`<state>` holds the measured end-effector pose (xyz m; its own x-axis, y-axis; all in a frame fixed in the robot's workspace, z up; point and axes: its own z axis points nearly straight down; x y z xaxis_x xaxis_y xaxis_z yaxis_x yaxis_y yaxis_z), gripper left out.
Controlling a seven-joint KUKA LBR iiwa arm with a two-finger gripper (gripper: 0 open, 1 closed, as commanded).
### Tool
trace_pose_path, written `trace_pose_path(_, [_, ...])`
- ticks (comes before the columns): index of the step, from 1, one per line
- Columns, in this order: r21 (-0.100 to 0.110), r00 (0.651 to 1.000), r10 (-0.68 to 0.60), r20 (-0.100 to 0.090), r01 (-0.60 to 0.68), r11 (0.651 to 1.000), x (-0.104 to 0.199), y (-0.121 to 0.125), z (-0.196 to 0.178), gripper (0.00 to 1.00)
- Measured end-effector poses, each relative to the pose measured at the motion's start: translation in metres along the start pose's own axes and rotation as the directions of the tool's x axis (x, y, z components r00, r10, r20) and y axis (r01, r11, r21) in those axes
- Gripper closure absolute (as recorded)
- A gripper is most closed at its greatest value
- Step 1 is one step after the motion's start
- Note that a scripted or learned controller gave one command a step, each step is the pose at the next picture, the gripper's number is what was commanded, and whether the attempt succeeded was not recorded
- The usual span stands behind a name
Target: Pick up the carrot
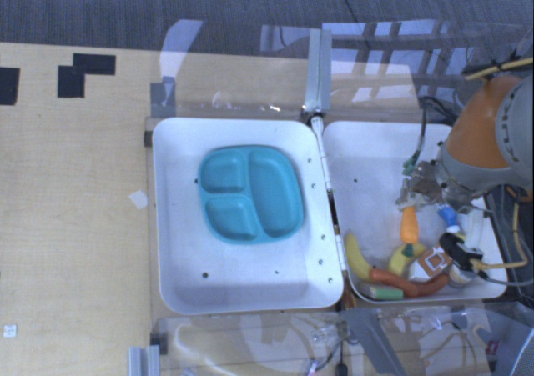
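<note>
Orange and slender, the carrot (409, 225) stands nearly upright in the right bin (367, 157), directly below the gripper (417, 189). We see its top end meeting the gripper's underside, but we cannot tell whether the gripper is gripping it or merely touching it.

Around the carrot we note several items crowded into the bin's near right corner. A yellow banana (357, 256) lies to its left. A red sausage-shaped item (409, 284) curves along the near wall, with a small green piece (385, 292) beside it. A yellow-green item (399, 259) sits just below the carrot, next to a tagged square block (432, 263). A small blue object (448, 216) lies to the carrot's right, partly under the arm.

The left bin (179, 283) contains a blue divided tray (250, 193) with three compartments.
</note>
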<state>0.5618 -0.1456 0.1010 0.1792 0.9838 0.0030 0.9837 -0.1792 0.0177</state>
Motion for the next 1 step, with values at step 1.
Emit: trace_pose_path(1, [0.013,1.0,0.015,0.003,-0.015,1.0,0.0322,-0.0478,-0.091,1.0])
